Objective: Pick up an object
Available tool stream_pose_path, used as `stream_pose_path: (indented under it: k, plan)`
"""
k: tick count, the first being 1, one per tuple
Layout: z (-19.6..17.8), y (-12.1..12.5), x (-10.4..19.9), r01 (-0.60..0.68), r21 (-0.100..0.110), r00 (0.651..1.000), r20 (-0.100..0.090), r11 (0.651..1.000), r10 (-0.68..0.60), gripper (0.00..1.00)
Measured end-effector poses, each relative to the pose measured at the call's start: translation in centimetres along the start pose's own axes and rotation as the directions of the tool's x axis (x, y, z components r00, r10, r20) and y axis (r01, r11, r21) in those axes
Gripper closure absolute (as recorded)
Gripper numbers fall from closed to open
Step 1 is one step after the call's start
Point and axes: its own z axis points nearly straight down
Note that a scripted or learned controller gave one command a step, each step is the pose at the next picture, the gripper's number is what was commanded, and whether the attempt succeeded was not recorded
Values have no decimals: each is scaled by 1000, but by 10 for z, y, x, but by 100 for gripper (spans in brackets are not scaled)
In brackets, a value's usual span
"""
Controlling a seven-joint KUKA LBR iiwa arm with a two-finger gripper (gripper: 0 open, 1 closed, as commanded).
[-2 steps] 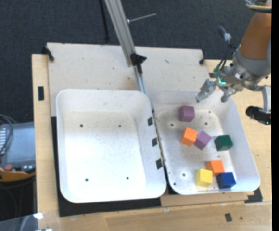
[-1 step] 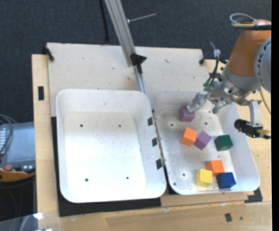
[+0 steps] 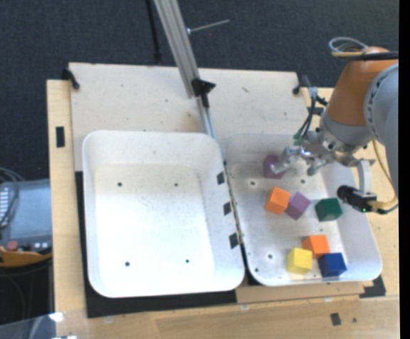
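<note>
My gripper (image 3: 297,165) hangs over the far part of the right bin (image 3: 254,154), and its fingers stand open with nothing between them. A small mauve block (image 3: 269,165) lies just left of the left finger (image 3: 283,165), touching it or nearly so. Nearer the middle of the bin, an orange cube (image 3: 278,200) and a purple cube (image 3: 298,205) sit side by side, with a green cube (image 3: 328,209) to their right. At the near end are a second orange cube (image 3: 318,244), a yellow cube (image 3: 300,259) and a blue cube (image 3: 332,264).
The left bin (image 3: 155,210) adjoins the right bin along a shared rim with black clips (image 3: 227,207). A slanted metal rail (image 3: 180,41) rises from the back of the bench. A black cable connector (image 3: 353,198) hangs beside the arm over the right bin's right side.
</note>
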Motion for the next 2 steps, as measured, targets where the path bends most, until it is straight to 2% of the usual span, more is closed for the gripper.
stream_pose_path:
  k: [1, 2]
  plan:
    - [39, 1, -2, -2, -6, 1000, 1, 1000, 2, 0]
    - [26, 2, -2, -4, -12, 1000, 1, 1000, 4, 100]
